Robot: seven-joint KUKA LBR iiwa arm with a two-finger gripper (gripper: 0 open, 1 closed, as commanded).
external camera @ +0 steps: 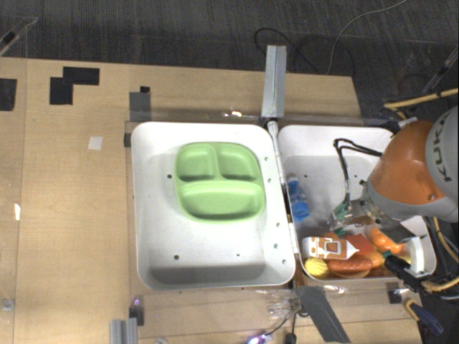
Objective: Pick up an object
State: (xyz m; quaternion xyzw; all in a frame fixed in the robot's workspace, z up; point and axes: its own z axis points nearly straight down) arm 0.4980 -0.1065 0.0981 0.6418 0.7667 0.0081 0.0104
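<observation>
Over the right bin (315,145), the grey arm with its orange band (405,167) reaches in from the right, wrist pointed down toward a heap of small objects crowded into the bin's near edge. The gripper (349,217) hangs just above that heap, likely lowering for a grasp; its state cannot be told, because the bulky wrist hides it from above.

The heap is where the task's candidates lie. A white carton with an orange label (328,248) lies flat at the near edge. Just beside it, in the near left corner, sits a small round yellow object (315,267), smooth like a toy lemon. An elongated orange-red piece (351,266) lies along the near wall, and an orange carrot-like shape (386,242) rests towards the right. A blue item (296,205) that appears to be plastic lies against the left wall, apart from the pile. The objects probably slid together here because the shallow bin's walls stop them.

The left bin (154,213), also white and smooth with rounded corners, holds a pale green divided tray (219,181) at its centre, moulded with two small compartments and one long one. Both bins sit on a light wooden bench (64,213). Nothing appears lifted yet.
</observation>
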